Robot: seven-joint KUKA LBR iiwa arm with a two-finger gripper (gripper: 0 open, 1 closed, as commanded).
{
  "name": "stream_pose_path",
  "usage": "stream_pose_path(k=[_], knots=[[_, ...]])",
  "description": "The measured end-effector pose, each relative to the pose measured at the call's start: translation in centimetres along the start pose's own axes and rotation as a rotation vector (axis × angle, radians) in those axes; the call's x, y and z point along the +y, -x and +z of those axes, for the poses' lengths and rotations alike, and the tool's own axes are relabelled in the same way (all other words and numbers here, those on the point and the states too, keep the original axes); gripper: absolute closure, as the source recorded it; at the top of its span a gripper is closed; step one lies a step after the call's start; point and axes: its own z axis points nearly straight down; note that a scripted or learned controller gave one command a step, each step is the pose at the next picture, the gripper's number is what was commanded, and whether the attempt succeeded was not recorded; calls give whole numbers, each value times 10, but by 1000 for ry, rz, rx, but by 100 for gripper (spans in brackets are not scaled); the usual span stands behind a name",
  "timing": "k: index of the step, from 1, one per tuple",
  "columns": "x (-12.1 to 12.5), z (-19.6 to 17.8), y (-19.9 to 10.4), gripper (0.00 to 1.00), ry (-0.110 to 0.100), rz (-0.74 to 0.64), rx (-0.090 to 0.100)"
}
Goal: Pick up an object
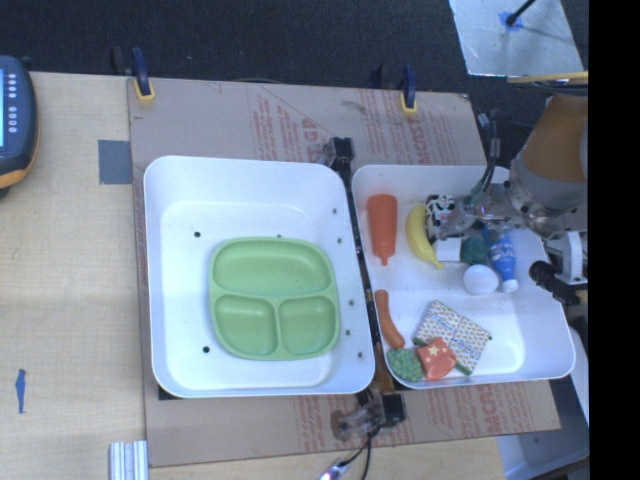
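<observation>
Red printing runs across the brown cardboard sheet [300, 118] under the two bins, off to the left of the gripper [462, 220], but the letters are too small and faint to make out. More red print shows on the cardboard's lower strip (equally unreadable). The dark device [14, 113] at the far left carries a column of small lit marks, none legible.

Glossy white bins [160, 268], seemingly plastic; matt plate [272, 298].
</observation>
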Motion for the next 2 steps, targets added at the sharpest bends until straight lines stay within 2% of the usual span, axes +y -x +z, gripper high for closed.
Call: stream_pose_path(k=[1, 2], knots=[[49, 16, -22, 0, -18, 4, -5], [46, 21, -42, 0, -18, 2, -4]])
